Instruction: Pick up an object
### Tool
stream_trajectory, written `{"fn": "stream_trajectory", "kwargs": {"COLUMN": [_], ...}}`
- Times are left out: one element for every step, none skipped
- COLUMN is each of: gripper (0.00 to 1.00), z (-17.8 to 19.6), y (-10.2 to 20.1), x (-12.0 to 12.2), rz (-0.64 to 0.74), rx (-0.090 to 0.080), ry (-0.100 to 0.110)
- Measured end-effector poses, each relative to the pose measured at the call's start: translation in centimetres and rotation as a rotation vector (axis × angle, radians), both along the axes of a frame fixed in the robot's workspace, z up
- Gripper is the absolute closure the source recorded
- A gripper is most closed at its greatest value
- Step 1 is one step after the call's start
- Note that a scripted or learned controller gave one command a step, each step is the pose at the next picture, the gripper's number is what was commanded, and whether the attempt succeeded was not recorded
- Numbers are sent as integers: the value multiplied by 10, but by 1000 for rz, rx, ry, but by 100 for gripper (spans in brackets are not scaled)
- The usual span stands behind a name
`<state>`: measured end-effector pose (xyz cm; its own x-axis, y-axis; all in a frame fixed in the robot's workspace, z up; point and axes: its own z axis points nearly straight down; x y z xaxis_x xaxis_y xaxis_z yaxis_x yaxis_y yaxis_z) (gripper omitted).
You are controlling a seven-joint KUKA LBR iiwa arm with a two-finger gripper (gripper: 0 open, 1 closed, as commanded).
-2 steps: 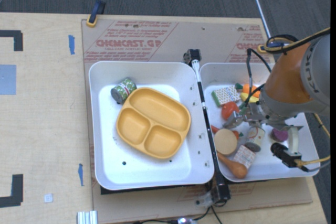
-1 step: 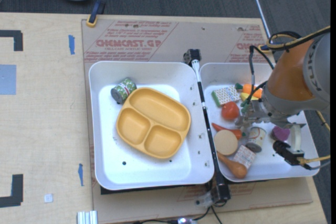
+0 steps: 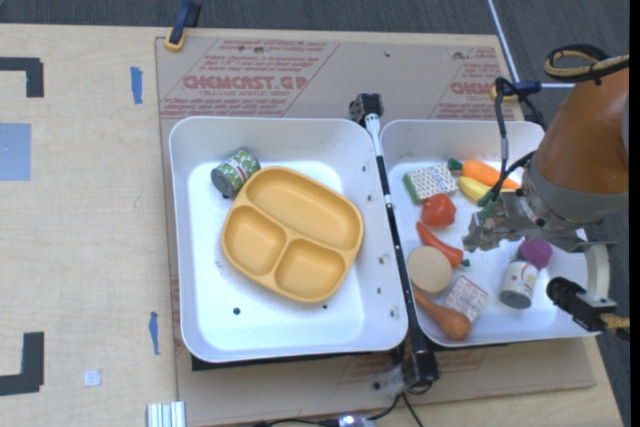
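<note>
Yellow divided tray (image 3: 292,233) sitting in the left bin (image 3: 190,215), small green can (image 3: 235,171) lying just off its far-left corner. Right bin (image 3: 560,323) crammed with toy food: red pepper (image 3: 438,210), orange carrot (image 3: 480,172), checkered packet (image 3: 430,182), round tan disc (image 3: 430,268), purple piece (image 3: 537,251), little white cup (image 3: 517,285). Gripper (image 3: 487,227) hanging low over the middle of that right bin, just right of the pepper and left of the purple piece. Can't tell if fingers are open or closed, nothing visibly held.
</note>
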<state>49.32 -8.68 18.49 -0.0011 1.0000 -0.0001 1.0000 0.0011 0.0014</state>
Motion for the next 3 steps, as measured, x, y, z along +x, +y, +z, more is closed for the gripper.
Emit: {"fn": "stream_trajectory", "kwargs": {"gripper": [0,0,0], "z": [0,-87,-94], "y": [0,-7,-5], "x": [0,-4,-7], "rz": [-1,-1,-1], "rx": [0,0,1], "ry": [0,-7,-16]}}
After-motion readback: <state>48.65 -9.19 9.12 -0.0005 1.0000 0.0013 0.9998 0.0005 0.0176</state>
